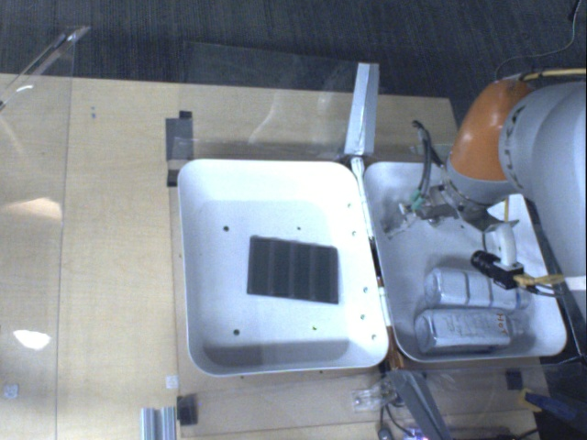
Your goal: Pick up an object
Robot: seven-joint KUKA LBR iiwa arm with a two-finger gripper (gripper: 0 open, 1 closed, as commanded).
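A dark ribbed rectangular pad lies flat in the middle of the left bin. In the right bin, two silvery grey packages sit near the front: one just behind the other. My gripper hangs low over the back left part of the right bin, behind the packages and apart from them. Nothing is visibly held in it. The grey arm with its orange band covers the bin's back right corner.
A metal post rises at the back between the two bins. The bins' inner walls meet along a narrow divider. Bare wooden bench stretches to the left of the bins.
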